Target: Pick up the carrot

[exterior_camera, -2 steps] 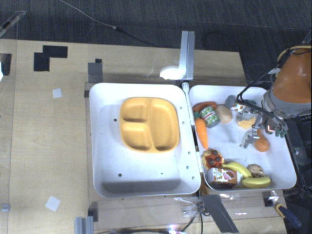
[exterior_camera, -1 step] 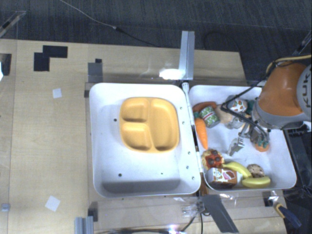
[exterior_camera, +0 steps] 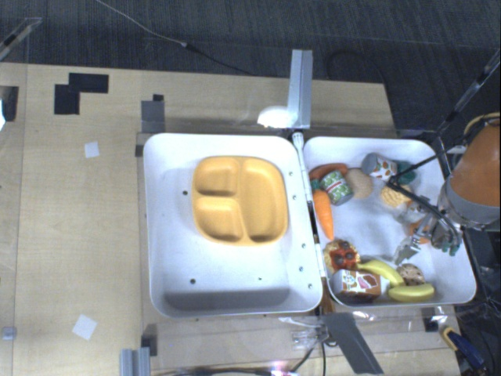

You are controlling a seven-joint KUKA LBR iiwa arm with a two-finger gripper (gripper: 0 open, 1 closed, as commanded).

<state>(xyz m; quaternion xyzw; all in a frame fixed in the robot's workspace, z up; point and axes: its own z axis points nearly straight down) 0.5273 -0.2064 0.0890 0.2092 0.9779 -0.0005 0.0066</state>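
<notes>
The surface (exterior_camera: 70, 233) is pale, matte wood with a few black squares and small paper tags on it. Two shallow white bins sit side by side, both smooth plastic with rounded corners. The left bin (exterior_camera: 168, 233) holds a yellow divided plate (exterior_camera: 239, 200), glossy, soft-cornered, with three wells. The right bin (exterior_camera: 458, 276) is crowded with toy food along its left and near sides.

The carrot (exterior_camera: 323, 215) lies in the right bin against its left wall, just beside the seam where the two bins meet. It is a smooth orange cone, thick end toward the far side and tapering to a point toward the near side, with a bit of green at the thick end. A green-labelled can (exterior_camera: 336, 186) sits just off its top end, next to a round tan potato-like piece (exterior_camera: 359, 182). Below its tip a red and yellow item (exterior_camera: 342, 254) lies close, then two yellow bananas (exterior_camera: 391, 280) along the near wall.

The tool (exterior_camera: 419, 237) hangs over the right part of that bin, well apart from the carrot, beneath the arm's orange band (exterior_camera: 477, 171). Its thin metal fingers stand apart with nothing between them. White bin floor lies open between the tool and the carrot; the carrot's left side is hemmed by the bin wall.
</notes>
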